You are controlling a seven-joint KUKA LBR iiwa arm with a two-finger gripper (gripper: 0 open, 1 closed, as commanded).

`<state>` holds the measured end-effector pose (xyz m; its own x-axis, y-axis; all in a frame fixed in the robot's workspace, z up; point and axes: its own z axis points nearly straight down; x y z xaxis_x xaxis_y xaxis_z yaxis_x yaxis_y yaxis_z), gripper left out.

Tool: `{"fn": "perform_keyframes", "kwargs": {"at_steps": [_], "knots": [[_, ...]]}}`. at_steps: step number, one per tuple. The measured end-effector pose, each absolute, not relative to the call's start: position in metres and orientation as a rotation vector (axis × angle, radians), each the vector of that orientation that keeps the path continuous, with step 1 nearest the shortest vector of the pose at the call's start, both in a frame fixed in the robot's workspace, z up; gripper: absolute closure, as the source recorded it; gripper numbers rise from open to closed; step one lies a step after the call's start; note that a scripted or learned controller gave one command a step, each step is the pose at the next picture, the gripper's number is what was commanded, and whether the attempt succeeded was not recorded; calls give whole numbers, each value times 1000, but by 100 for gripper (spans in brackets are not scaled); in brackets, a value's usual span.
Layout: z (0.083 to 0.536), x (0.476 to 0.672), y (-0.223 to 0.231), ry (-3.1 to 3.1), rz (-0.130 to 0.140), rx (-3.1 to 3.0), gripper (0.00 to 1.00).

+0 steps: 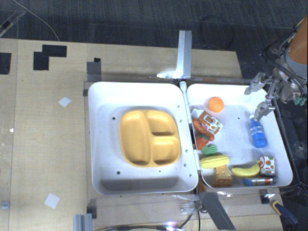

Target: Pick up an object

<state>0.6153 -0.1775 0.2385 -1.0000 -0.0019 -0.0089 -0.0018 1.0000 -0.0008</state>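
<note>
Your claw (262, 96) hangs spread and empty at the right bin's upper right, and the small blue plastic bottle (258, 133) lies just below it, long axis running up-down the frame.

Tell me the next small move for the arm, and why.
Probably lower the end effector slightly toward the blue bottle. It hovers at the right bin's far right corner holding nothing, and the bottle lies nearest, just below it in the camera view, apart from the other items.
</note>
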Motion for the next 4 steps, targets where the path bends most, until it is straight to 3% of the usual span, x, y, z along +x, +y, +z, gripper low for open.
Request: {"fn": "perform_keyframes", "kwargs": {"at_steps": [1,2,3,4], "knots": [[145,592,-205,3091,0,535,0],[87,659,-206,3069,-2,663,0],[137,628,-187,2976,3,966,0],[89,649,-135,2953,6,1035,0]]}}
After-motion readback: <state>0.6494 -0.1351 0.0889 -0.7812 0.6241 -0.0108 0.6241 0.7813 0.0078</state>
